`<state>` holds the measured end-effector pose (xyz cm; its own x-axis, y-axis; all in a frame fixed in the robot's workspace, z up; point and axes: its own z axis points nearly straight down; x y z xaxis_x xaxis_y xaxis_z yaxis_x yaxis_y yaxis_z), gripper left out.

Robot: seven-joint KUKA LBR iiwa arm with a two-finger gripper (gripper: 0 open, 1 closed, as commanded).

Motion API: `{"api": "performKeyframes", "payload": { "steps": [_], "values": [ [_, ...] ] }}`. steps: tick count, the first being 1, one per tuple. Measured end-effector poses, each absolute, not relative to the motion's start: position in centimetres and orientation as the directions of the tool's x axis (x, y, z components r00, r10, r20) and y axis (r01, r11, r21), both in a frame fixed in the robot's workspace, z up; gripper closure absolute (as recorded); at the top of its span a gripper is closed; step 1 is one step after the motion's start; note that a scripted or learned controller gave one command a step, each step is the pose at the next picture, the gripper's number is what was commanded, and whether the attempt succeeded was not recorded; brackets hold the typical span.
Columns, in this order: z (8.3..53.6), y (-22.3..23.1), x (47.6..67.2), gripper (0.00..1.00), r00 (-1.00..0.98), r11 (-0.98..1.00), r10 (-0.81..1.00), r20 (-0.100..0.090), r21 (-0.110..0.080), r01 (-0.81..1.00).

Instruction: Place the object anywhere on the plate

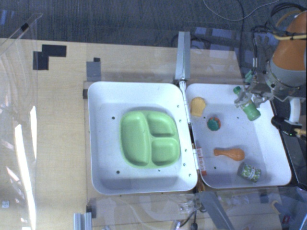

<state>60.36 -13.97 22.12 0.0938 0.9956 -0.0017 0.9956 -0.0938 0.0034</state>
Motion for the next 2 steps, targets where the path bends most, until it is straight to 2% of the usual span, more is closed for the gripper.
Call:
{"api": "performKeyframes", "payload": {
  "steps": [1,2],
  "values": [
    [21.0,-5.3,56.9,1.0,0.038,-0.038,0.999,0.0,0.002,0.999],
    [18.3,4.0,57.4,1.0,0.068,-0.068,0.998,0.0,-0.001,0.998]
  ]
}}
